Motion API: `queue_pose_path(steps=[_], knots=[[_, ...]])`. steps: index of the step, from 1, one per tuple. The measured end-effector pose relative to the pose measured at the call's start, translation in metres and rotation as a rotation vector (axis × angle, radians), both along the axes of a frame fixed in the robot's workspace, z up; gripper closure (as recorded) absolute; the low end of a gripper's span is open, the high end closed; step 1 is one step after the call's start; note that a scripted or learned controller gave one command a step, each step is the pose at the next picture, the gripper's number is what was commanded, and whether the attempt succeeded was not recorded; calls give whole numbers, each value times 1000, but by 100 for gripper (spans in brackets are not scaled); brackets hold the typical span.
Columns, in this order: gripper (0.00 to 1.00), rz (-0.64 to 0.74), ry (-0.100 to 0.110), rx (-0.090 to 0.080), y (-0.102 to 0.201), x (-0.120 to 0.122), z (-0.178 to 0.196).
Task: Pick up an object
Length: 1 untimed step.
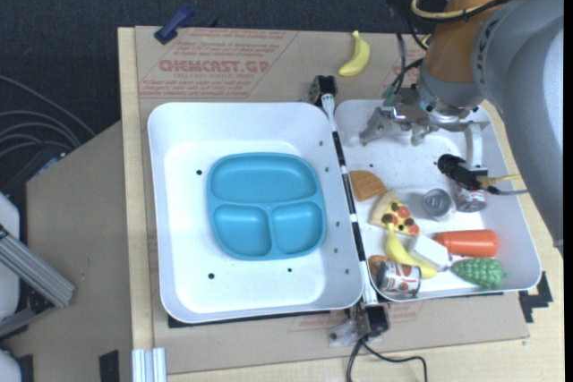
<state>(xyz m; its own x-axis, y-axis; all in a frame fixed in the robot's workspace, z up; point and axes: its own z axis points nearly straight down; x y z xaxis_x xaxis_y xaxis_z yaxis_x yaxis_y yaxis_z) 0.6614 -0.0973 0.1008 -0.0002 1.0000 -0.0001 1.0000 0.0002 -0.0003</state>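
While the arm reached in over the far edge of the right bin, its gripper hung low above bare floor near that bin's far left corner, and whether the pincer was released or clenched could not be told, since the metal parts blurred together from above; nothing could be seen caught in it. No object had been chosen by the task, so the likely candidates lay toward the bin's near half: a pizza slice just beside a piece of bread, a banana touching a can at the near left corner, a carrot and a green cluster by the near right edge. The carrot lay with its long axis roughly parallel to the bin's near edge, its taper hard to read; the banana ran slantwise from the pizza toward the near edge. Judged from this, the main risk was crowding: a descent among the banana, can and pizza could nudge neighbours or close on two things at once, while a straight drop would meet only bare floor. The left bin held a blue divided plate, and a second banana lay on the bench beyond both bins.
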Motion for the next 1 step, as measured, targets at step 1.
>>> queue_pose_path(steps=[1], knots=[[0,-1,3,1,4,-21,-16]])
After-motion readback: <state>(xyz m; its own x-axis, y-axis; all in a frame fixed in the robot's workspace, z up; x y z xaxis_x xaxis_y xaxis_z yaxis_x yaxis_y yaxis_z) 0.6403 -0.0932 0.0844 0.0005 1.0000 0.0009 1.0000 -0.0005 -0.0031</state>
